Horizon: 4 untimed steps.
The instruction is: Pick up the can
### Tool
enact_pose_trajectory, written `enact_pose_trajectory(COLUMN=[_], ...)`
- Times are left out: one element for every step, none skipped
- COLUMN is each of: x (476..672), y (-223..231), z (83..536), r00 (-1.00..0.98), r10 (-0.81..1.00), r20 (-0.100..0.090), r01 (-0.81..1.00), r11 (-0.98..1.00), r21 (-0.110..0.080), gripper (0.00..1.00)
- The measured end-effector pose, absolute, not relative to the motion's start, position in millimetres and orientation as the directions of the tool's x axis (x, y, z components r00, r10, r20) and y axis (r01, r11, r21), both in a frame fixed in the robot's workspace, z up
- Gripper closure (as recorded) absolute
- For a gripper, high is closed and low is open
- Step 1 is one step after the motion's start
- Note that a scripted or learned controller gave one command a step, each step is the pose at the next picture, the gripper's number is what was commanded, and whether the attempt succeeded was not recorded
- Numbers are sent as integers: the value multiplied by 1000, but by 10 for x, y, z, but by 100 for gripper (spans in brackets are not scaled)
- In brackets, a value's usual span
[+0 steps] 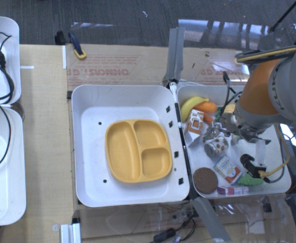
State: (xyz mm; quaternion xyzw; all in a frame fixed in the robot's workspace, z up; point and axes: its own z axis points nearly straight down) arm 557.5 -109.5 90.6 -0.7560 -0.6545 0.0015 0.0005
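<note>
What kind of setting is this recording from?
Probably a robotics lab set up for picking trials. A robot arm reaches over two white bins on a cardboard-covered bench; one bin holds a yellow tray, the other mixed groceries and a can.

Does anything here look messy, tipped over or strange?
The right bin is a jumble: a can lies tipped among a banana, cartons and a brown disc. The left bin holds just a yellow tray, neatly flat.

Mirrored red lettering on cardboard sheet [117, 65], perhaps "CHEMCRAFT", otherwise illegible
</note>
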Motion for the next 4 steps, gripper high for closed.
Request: enact_pose_trajectory(x=[5400,5399,5398,5395], y=[-1152,-1159,-1160,-1169], z=[908,994,994,1079], r00=[109,112,112,114], r10=[994,994,994,993], r20=[-1,-1,-1,-2], r01=[994,994,994,993], r11=[-109,-112,-112,-114], r21=[-3,-4,-4,-6], gripper=[0,100,0,100])
